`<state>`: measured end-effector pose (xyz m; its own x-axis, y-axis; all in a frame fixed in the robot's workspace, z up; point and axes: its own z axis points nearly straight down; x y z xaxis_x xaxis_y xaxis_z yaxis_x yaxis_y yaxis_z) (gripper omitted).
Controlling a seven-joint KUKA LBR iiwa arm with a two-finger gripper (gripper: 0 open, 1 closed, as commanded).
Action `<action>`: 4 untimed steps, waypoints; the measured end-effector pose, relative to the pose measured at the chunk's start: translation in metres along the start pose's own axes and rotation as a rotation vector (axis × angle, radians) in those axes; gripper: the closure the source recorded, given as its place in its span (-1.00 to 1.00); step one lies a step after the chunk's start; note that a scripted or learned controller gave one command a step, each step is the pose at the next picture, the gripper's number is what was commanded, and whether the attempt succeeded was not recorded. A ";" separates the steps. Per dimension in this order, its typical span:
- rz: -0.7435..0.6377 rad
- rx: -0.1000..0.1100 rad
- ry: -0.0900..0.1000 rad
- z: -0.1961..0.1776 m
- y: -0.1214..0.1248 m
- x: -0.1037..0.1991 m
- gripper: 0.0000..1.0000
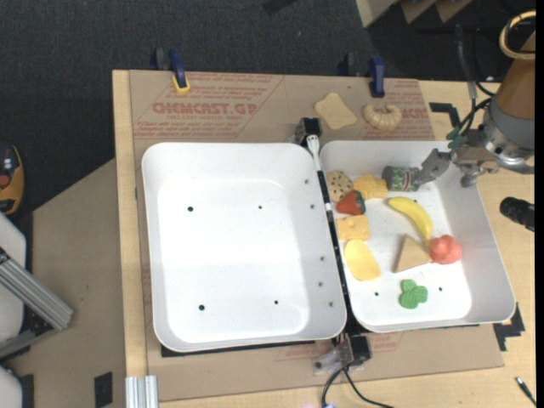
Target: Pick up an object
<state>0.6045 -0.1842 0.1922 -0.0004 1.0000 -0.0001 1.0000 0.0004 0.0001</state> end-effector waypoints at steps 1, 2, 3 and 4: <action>-0.003 0.011 0.014 0.112 0.033 -0.035 -1.00; -0.003 0.001 0.002 0.097 0.035 -0.036 1.00; 0.005 0.008 0.002 0.109 -0.059 -0.041 1.00; -0.006 -0.005 0.002 -0.038 -0.116 0.052 1.00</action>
<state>0.4885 -0.1318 0.2302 -0.0068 1.0000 0.0016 1.0000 0.0068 0.0052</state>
